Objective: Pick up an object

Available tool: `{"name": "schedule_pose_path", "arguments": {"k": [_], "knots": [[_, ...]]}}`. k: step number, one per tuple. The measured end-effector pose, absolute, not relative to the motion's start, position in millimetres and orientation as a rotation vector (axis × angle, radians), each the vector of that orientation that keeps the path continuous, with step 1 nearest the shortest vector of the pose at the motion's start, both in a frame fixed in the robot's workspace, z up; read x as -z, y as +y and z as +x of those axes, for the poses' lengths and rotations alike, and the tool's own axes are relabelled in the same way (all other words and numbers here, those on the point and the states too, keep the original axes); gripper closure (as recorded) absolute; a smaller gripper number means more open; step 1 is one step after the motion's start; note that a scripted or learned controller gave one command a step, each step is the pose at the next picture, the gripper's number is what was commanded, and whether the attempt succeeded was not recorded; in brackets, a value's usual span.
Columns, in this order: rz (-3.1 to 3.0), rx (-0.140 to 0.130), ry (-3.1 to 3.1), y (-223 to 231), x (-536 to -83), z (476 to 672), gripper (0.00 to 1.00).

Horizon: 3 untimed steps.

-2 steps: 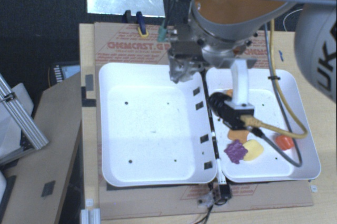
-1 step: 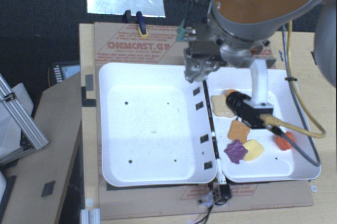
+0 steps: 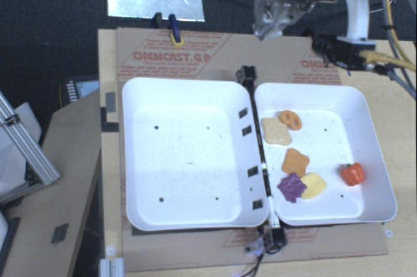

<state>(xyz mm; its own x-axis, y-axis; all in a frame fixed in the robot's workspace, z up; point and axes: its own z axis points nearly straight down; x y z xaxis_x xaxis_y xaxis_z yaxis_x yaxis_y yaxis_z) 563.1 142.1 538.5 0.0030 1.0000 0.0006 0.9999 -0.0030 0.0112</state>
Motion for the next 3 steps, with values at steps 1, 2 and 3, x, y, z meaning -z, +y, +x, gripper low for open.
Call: {"name": "schedule_pose_path", "arguments": {"k": [1,2,3], "knots": [[2.211,0.0,2.234,231.5,-483.9,601.1,1.0],[2.213,-0.01,2.227,234.9,-538.5,570.3,1.0],[2.227,0.025,2.226,209.6,-308.8,532.5,1.0]]}}
